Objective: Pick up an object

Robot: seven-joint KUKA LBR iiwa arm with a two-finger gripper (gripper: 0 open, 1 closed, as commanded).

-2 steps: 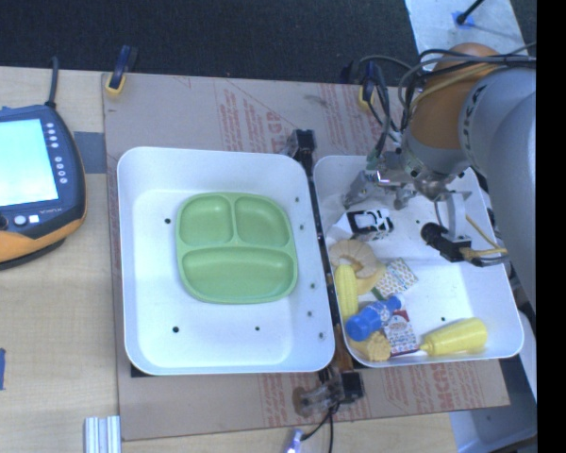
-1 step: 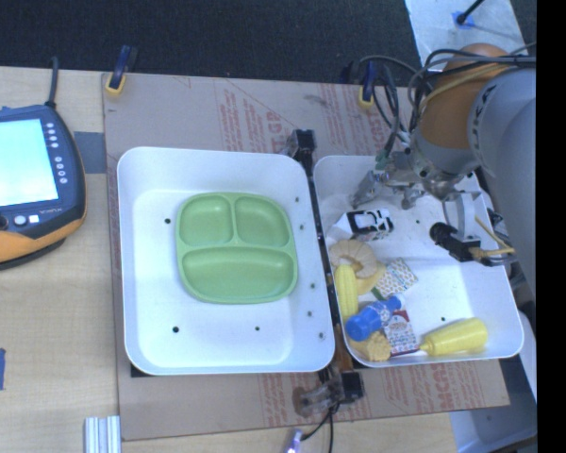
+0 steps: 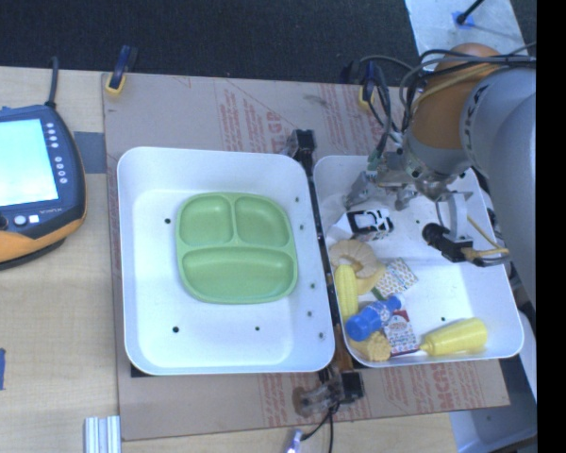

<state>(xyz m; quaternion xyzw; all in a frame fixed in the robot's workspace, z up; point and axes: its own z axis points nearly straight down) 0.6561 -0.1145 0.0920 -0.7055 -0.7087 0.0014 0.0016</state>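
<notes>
From my feed: dark carpet-like floor [image 3: 217,17] runs across the top. A pale sheet [image 3: 453,12] lies on it at the top right, with a thin dark rod crossing its corner. Light wood bench top [image 3: 38,347], with a brown cardboard sheet [image 3: 245,111] laid over it, red print on it. Clamps hold the cardboard's far edge: blue-and-yellow one [image 3: 119,72], yellow one [image 3: 367,91]. A teach pendant [image 3: 24,182] sits at the bench's left edge, screen lit white. Even, bright lighting, soft shadows.
</notes>
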